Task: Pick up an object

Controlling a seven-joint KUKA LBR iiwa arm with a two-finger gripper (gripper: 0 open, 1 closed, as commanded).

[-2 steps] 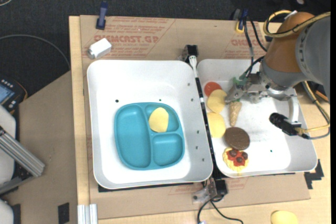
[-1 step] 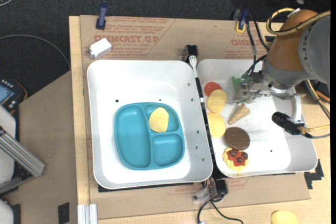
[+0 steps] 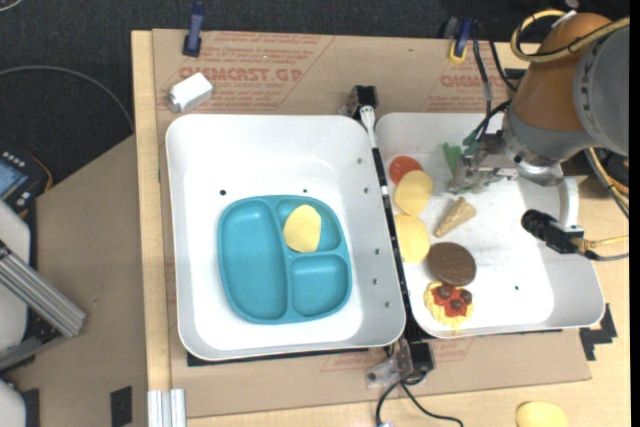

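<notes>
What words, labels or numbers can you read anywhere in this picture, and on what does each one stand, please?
"COMCAST" is my best reading, uncertain, of the faint red stamp on the cardboard sheet behind the left bin; the smaller lines under it are too blurred to read.
A second red stamp on the cardboard behind the right bin: too blurred to read.

High slanted view over both bins (image 3: 190, 215)

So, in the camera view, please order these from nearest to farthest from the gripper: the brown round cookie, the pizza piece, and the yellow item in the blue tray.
From the gripper:
1. Brown cookie, right bin, below the gripper.
2. Pizza piece, right bin, near its front edge.
3. Yellow item, in the blue tray, left bin.
</notes>
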